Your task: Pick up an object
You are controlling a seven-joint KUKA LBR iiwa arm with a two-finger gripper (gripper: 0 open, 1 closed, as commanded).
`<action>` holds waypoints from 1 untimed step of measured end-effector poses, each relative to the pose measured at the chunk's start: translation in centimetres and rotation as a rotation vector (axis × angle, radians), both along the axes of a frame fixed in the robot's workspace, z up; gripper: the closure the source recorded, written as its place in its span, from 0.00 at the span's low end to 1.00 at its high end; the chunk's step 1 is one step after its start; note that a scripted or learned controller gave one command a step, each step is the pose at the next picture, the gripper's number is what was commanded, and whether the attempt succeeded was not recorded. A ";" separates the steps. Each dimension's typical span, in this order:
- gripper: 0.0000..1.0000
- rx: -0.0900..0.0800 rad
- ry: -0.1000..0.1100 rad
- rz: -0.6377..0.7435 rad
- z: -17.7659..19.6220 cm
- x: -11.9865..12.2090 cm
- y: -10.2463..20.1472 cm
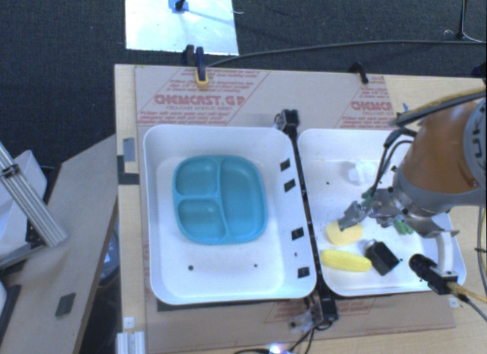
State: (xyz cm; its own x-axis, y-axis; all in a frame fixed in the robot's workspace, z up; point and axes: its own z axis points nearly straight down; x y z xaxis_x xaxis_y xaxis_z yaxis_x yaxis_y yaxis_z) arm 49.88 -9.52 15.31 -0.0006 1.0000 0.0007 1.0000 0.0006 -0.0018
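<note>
Yellow corn (346, 260) lies lengthwise left-right, just nearer than my end effector (352, 218); I cannot tell its state.

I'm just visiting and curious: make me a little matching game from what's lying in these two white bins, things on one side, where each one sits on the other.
Things:
1. blue divided plate
2. yellow corn-shaped toy
3. small black block
4. gripper

Places:
A. right bin, at its near edge, just left of the black block
B. over the right bin, above a pale yellow round piece
C. middle of the left bin
D. right bin, just right of the yellow toy

Pairs: 1-C, 2-A, 3-D, 4-B
</note>
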 end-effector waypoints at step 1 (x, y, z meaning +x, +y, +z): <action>0.00 0.000 0.001 0.000 -6.2 0.2 -0.4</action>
